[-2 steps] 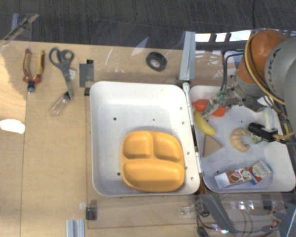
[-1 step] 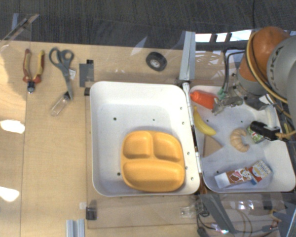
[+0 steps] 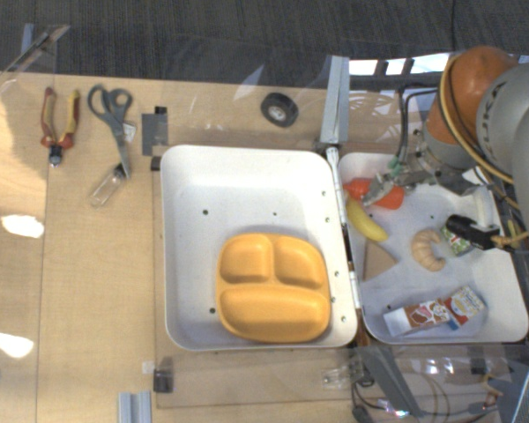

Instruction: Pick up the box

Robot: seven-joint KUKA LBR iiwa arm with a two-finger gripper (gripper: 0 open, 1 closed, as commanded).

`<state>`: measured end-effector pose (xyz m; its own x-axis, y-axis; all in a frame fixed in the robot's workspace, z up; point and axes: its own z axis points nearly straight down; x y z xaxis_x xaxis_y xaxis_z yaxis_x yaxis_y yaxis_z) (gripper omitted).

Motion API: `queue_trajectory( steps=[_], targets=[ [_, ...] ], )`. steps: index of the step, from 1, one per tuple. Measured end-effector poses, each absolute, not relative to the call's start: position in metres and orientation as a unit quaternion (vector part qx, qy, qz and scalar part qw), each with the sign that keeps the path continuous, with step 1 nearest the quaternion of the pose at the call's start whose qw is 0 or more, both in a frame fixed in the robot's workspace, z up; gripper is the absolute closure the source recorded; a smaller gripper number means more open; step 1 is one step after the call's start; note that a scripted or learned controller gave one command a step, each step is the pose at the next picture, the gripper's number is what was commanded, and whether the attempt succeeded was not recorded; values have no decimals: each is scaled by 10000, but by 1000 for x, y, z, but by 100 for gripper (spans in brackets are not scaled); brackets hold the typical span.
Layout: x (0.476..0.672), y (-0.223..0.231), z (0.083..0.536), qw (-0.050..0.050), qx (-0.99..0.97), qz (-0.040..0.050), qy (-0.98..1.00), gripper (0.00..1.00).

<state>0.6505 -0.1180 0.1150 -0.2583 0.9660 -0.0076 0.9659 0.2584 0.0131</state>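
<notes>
Nearest the camera, the box [image 3: 435, 312] lies flat at the right bin's [image 3: 511, 329] front edge, untouched. Well apart at the bin's back, the gripper [image 3: 397, 176] hangs over a red item [image 3: 381, 193], its grip state unreadable. Picking hasn't started.

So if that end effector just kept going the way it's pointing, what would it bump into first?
Probably the orange-red item at the back of the right bin: the end effector points down and leftward right at it. The banana lies just beyond. Depth is hard to judge.
</notes>
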Motion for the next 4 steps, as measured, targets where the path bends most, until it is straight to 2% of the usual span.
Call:
queue_trajectory(
  steps=[1, 2, 3, 4],
  targets=[
    [608, -122, 89, 51, 6786, 41, 7344, 0],
    [539, -88, 202, 29, 6571, 26, 7538, 0],
    [489, -137, 188, 18, 6495, 10, 7604, 0],
    [488, -196, 163, 20, 6588, 9, 7523, 0]
  ],
)
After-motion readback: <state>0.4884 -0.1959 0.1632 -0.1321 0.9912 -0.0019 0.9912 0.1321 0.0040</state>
